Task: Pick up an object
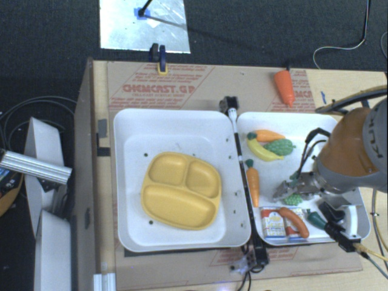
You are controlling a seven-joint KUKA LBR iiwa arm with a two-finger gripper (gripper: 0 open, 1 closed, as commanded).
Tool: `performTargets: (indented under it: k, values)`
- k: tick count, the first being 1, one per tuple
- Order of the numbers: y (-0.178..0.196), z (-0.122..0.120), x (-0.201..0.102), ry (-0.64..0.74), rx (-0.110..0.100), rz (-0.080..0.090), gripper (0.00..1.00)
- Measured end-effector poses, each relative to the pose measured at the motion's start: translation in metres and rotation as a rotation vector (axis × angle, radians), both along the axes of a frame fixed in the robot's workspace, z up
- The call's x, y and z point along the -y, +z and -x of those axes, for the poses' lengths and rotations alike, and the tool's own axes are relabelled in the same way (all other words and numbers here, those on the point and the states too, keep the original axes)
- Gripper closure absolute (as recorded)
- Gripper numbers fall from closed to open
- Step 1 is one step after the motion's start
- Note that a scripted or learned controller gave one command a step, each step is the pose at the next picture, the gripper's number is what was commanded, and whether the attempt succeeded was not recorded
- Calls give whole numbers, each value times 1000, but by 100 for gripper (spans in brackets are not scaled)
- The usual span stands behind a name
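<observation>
The right bin (315, 123) holds toy food. A yellow banana (262, 151) lies at its back left, with an orange piece (267, 136) and a bumpy green piece (280, 146) against it. A small carrot (253, 187) lies along the left wall. At the front are a red sausage (294, 220) and a small printed packet (274, 224). My gripper (291, 190) is low over the middle of this bin, right above a small green leafy piece (293, 200). The arm's orange band (351, 144) hides the bin's right side.
The left bin (176, 123) holds a yellow divided plate (180, 190). A larger carrot (284, 85) lies on the cardboard behind the right bin. A teal piece (316, 219) sits by the gripper's black base. A clamp (230, 105) stands where the bins meet.
</observation>
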State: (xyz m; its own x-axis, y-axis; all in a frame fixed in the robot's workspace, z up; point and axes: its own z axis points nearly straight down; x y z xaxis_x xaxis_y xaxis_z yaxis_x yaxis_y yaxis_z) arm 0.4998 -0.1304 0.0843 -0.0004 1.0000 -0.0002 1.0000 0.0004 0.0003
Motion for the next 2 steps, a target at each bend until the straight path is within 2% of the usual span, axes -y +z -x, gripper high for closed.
performTargets:
  k: [1,2]
  values:
    - [11,-1,-1,2,3,-1,100]
    - [100,-11,-94,3,3,-1,100]
